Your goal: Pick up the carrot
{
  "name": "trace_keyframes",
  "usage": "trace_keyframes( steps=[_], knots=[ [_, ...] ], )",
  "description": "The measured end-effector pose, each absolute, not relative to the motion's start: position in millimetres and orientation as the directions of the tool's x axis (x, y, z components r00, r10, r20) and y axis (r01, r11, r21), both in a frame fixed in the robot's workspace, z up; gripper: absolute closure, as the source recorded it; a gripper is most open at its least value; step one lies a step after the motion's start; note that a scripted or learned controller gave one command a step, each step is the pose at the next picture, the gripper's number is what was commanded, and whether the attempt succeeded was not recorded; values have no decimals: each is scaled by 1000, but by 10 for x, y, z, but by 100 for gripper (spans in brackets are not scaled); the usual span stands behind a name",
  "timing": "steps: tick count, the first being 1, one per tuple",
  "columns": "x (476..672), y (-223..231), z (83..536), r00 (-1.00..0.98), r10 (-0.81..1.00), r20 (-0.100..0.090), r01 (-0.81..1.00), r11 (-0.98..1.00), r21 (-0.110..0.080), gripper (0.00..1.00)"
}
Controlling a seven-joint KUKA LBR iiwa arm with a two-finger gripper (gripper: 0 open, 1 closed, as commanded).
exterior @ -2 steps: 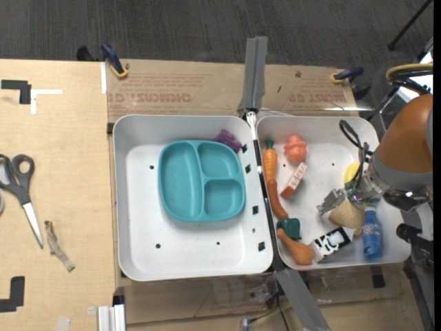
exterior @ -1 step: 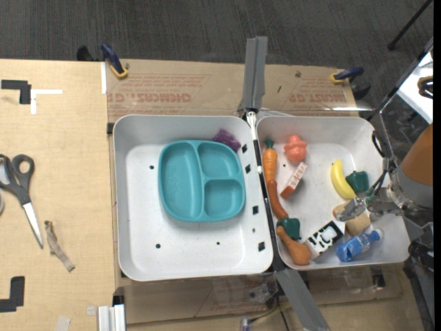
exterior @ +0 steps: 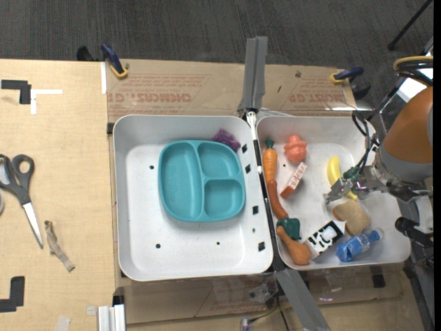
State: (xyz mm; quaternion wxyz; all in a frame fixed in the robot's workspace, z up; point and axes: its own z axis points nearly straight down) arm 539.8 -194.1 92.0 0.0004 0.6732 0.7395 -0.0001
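Grey robot arm (exterior: 406, 161) with a broad orange band above the wrist; black cables looped beside it; small metallic two-finger gripper (exterior: 342, 188) bore green and dark fittings at its silver end.

Dark grey carpet (exterior: 172, 12) covers the far floor. The light wood desk (exterior: 55, 185) spans the left, with brown cardboard (exterior: 179, 88) under the bins.
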Motion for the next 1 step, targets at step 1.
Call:
trace_keyframes(
  steps=[1],
  knots=[
    [6166,-2159,1019,-101,995,4,995,101,4,0]
  ],
)
